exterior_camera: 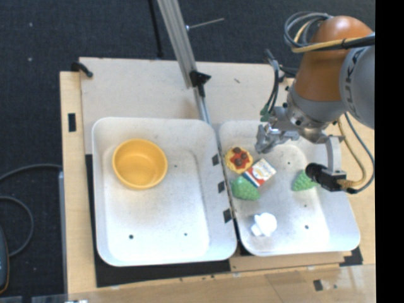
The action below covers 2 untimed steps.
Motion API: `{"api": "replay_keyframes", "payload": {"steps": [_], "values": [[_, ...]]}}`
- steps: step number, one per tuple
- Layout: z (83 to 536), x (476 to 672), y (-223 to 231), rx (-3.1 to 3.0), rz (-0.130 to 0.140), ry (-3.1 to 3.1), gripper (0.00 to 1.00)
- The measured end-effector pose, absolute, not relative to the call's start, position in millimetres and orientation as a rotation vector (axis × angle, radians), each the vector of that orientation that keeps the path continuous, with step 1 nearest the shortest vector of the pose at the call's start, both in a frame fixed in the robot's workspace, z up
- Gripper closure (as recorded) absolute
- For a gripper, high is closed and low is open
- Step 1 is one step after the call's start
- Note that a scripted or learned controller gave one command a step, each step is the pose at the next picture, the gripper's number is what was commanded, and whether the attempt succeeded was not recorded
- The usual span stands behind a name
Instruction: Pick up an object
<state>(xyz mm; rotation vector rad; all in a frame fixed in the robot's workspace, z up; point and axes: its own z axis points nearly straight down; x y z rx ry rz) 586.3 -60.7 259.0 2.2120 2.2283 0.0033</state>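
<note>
The right bin (315, 229) holds several small objects. A round red and yellow toy (238, 159) lies near the bin's left wall, with a small white, red and blue box (260, 172) beside it and a green lump (245, 189) just below. A second green piece (302, 182) lies further right. A white crumpled object (264, 224) rests near the front. My gripper (266, 140) hangs over the bin's back part, just right of the red and yellow toy, and nothing shows between its fingers.
The left bin (158, 232) carries a yellow bowl (139, 163). A slanted metal pole (180, 40) rises from behind the bins. A black cable part (325, 177) of the arm hangs over the right bin's right side.
</note>
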Motion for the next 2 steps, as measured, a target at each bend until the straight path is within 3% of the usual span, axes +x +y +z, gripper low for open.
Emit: {"api": "replay_keyframes", "payload": {"steps": [2], "values": [[239, 587.4, 50, 2.215, -0.001, 2.231, 1.0]]}}
